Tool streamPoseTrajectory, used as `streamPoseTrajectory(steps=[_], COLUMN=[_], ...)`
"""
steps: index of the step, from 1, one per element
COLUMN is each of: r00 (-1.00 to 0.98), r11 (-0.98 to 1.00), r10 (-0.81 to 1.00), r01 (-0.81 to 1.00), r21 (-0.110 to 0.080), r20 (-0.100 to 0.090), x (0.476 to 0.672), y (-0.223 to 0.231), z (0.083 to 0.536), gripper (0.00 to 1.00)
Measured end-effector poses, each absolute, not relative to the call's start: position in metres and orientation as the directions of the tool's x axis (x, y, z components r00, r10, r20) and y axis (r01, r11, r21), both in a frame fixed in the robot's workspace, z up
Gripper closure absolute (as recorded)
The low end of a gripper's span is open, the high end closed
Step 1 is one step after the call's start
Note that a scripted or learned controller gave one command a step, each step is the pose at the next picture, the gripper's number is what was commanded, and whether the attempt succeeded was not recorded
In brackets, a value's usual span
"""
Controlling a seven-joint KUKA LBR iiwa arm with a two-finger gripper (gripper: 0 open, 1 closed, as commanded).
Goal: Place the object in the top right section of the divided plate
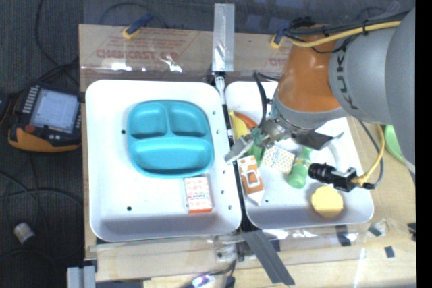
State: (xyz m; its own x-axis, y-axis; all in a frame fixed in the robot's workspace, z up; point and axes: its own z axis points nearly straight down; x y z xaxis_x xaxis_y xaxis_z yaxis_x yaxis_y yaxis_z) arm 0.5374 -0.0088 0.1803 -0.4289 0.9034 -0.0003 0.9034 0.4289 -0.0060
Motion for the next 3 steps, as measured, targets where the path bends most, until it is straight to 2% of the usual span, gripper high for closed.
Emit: streamPoseTrajectory(steps=[1,2,3], r00=[-0.45,-0.729,-0.979], r11=[0.45,0.729,0.979], r10=[0.893,0.684,0.202], r01=[0.893,0.684,0.202], r21=[-0.007,-0.003,0.001], r20=[0.002,0.003,0.003], x=[0.487,0.484,0.485], y=[-0.07,-0.105,-0.174], z=[0.18,0.19,0.191], gripper=[0.0,0.0,0.0])
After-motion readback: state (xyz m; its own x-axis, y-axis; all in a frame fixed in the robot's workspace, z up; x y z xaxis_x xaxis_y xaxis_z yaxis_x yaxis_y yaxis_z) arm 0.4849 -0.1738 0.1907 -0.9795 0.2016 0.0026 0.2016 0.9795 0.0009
